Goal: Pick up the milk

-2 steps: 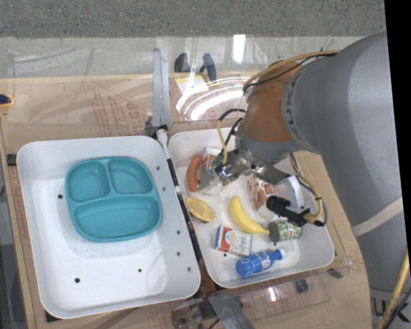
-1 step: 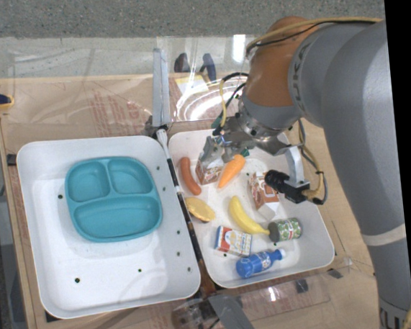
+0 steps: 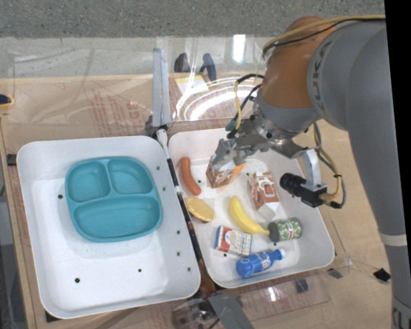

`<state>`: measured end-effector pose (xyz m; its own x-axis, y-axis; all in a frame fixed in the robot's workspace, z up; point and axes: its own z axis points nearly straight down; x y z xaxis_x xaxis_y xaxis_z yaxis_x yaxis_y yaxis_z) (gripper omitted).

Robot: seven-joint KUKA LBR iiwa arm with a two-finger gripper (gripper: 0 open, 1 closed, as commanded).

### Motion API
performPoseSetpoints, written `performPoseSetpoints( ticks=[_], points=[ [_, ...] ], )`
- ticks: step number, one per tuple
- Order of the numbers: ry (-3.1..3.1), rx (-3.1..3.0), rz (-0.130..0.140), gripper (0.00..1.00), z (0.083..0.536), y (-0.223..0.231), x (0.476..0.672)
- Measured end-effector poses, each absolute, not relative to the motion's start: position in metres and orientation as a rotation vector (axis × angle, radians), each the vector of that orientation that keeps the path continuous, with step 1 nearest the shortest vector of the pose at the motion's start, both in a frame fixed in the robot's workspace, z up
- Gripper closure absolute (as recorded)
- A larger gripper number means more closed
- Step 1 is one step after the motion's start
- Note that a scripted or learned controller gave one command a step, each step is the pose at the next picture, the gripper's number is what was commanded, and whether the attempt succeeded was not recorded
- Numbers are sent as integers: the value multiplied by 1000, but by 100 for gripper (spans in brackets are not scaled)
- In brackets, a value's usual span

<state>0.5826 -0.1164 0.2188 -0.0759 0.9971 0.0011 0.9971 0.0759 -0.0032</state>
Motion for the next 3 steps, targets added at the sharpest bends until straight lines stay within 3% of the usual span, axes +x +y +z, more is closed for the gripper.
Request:
performPoseSetpoints(
  ticks=[1, 2, 3],
  points=[
    [-2368, -2061, 2, 100, 221, -72, 560],
    [-2160, -2277, 4, 100, 217, -126, 540],
    [-2135, -2301, 4, 100, 245, -57, 520]
  ],
)
